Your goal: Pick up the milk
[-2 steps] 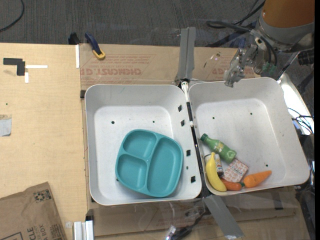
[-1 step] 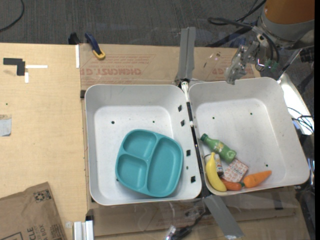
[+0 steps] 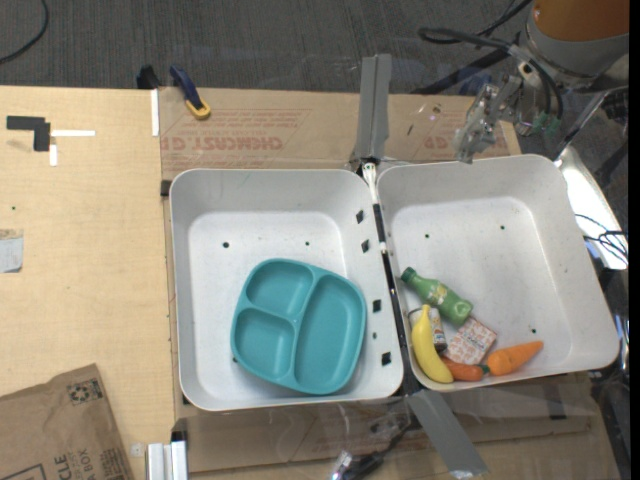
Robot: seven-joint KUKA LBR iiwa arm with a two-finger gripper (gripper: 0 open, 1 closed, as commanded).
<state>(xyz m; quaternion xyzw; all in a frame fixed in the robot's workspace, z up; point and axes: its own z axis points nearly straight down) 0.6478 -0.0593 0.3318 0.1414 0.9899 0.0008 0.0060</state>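
Observation:
The milk (image 3: pixel 470 340) is a small carton with a pinkish print, lying flat near the front of the right bin (image 3: pixel 500 218). A banana (image 3: pixel 428 346) lies against its left side and a carrot (image 3: pixel 513 357) against its right. My gripper (image 3: pixel 480 123) hangs above the back rim of the right bin, far behind the milk and well above it. Its pale fingers stand open with nothing between them. The arm's orange band (image 3: pixel 585 8) is at the top right.
A green bottle (image 3: pixel 437 295) lies just behind the banana. A small orange piece (image 3: pixel 462 371) sits in front of the milk. The left bin (image 3: pixel 200 268) holds a teal divided plate (image 3: pixel 298 324). Cables trail behind the bins at top right.

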